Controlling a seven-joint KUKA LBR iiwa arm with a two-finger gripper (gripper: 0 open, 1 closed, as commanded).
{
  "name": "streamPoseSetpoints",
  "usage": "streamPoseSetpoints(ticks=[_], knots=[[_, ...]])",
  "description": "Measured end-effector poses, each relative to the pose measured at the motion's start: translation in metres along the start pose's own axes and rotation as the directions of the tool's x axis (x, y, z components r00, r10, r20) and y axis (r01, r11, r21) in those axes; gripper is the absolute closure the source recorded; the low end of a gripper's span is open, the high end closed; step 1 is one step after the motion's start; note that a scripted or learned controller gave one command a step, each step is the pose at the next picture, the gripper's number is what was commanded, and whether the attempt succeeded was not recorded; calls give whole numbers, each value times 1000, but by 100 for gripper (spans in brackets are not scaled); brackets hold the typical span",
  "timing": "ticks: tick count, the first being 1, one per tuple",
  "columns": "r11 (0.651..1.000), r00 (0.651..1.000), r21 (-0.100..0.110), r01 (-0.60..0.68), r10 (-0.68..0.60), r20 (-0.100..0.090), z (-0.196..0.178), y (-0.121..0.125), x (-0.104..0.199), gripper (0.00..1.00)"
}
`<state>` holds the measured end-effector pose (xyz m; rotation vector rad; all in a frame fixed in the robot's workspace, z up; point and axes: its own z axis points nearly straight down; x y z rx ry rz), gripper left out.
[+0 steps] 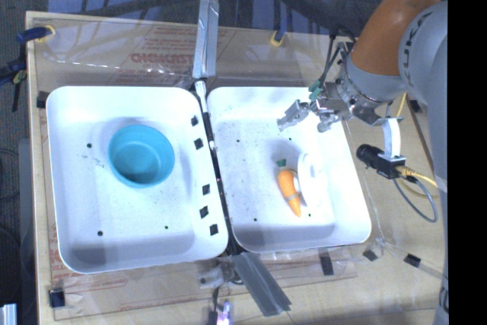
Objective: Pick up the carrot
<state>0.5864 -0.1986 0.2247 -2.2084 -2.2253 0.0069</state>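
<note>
An orange carrot (289, 191) with a small green top lies in the right bin (243, 186), its tip pointing toward the front. It rests against a white rounded object (313, 176) on its right. My gripper (310, 118) hangs over the far right part of that bin, well behind the carrot and apart from it. Its fingers (291, 117) are spread, with nothing between them.
A blue bowl (141, 154) stands in the left bin (76, 224). A metal divider strip (204, 49) runs between the bins at the back. The right bin's left half is bare floor with small dark specks.
</note>
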Motion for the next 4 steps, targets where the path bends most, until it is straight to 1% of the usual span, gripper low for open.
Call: streamPoseSetpoints(ticks=[1,2,3,4], knots=[[957,957,-1,289,-289,0,111,-41,-12,0],[953,953,-21,303,-303,13,130,-98,-11,0],[951,951,-31,308,-307,21,120,-93,-12,100],[984,984,-1,179,-179,0,39,-89,13,100]])
